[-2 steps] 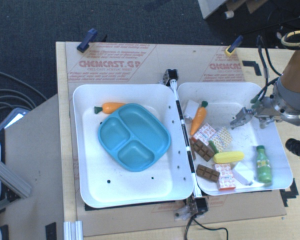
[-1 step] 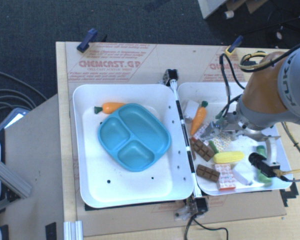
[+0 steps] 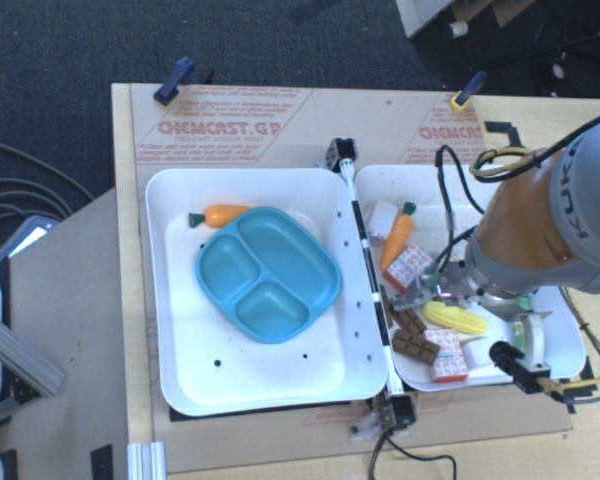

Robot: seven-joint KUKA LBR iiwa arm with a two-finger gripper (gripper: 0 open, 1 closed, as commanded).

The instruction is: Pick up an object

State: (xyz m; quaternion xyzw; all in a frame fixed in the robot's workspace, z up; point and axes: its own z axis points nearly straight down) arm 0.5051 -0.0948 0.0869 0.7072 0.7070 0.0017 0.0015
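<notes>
The right bin (image 3: pixel 420 176) holds several toy foods. An orange carrot (image 3: pixel 398 238) with a green top lies beside a white block (image 3: pixel 383 218). Below them are a red-and-white checkered box (image 3: pixel 408 266), a yellow corn cob (image 3: pixel 455 318), brown chocolate bars (image 3: pixel 412 343) and a second checkered box (image 3: pixel 447 356). My gripper (image 3: pixel 432 286) hangs low over the middle of this bin, between the upper checkered box and the corn cob. The grey arm with its orange band covers the bin's right half.
The left bin (image 3: pixel 165 298) holds a blue divided plate (image 3: pixel 268 273) and another orange carrot (image 3: pixel 225 214) at its upper left. A black-clamped divider rail (image 3: pixel 365 268) runs between the bins. Blue and yellow clamps sit on the board's far edge.
</notes>
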